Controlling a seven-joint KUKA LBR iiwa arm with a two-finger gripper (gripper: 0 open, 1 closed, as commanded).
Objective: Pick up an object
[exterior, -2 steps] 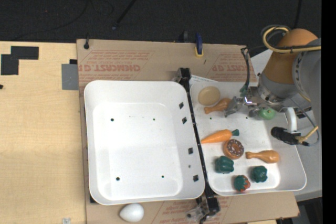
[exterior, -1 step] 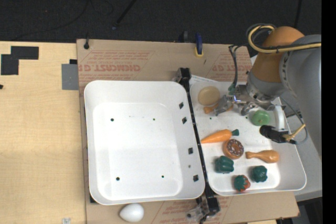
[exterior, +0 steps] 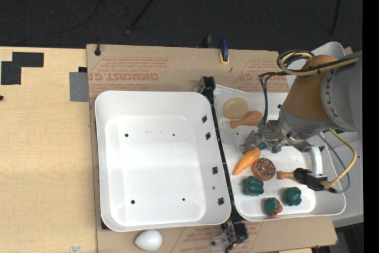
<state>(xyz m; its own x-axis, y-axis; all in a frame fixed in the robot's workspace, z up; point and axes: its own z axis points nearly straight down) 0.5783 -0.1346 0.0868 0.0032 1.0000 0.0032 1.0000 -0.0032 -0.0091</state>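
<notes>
your gripper (exterior: 256,140) is hanging low in the right bin (exterior: 331,208), just beside the orange carrot (exterior: 246,161). you cannot tell if it is open or closed. nothing looks lifted, so the picking is not done yet.

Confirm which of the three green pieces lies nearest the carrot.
The leftmost green piece, just below the carrot beside the brown donut; the other two sit farther right.

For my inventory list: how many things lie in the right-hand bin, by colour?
Green pieces: 3
Orange carrot: 1
Tan pieces: 2
Brown ring: 1
Total: 7, leaving out an unclear brown bit beside the ring.
</notes>
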